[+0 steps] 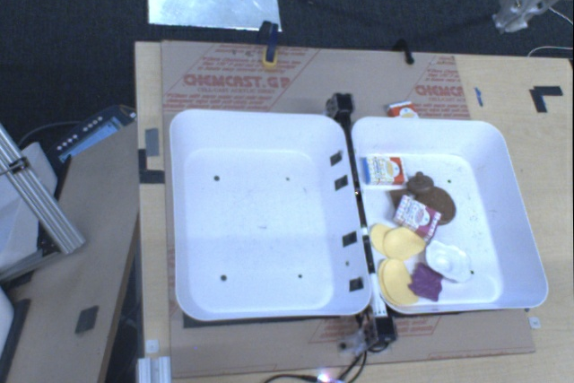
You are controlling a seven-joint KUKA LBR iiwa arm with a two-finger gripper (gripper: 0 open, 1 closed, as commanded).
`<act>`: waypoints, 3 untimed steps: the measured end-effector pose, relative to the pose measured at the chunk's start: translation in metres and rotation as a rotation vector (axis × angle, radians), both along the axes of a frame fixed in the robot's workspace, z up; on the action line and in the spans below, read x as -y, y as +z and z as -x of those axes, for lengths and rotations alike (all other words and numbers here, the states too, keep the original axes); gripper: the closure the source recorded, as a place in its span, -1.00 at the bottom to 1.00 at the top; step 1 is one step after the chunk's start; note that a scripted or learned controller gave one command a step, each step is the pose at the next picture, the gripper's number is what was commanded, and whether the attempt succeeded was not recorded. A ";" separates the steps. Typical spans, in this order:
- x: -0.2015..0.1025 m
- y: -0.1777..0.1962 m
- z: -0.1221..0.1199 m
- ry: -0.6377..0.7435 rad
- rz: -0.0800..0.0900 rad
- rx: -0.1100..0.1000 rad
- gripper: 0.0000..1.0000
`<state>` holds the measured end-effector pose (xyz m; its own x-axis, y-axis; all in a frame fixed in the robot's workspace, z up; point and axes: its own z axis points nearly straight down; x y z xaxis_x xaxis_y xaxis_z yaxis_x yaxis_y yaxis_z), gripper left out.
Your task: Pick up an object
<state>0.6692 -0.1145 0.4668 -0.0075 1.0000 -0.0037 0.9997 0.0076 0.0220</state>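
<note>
Nothing is picked yet, by my read: the brown toy (pixel 431 197) lies in the right bin (pixel 516 193) among small packets (pixel 384 169). The gripper (pixel 525 0) hangs far off at top right, jaws unreadable.

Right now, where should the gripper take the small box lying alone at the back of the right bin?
Probably the small box from straight above, fingers closing across its shorter sides. It lies flat, label up, apart from the brown toy and the pile nearer the front.
</note>
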 end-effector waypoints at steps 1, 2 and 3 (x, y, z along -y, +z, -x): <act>-0.022 0.033 0.001 0.000 -0.003 -0.015 1.00; -0.039 0.065 0.001 -0.001 -0.003 -0.016 1.00; 0.025 0.009 0.002 -0.011 -0.002 -0.025 1.00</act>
<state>0.6677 -0.1400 0.4755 0.0038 1.0000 -0.0021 1.0000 -0.0038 -0.0025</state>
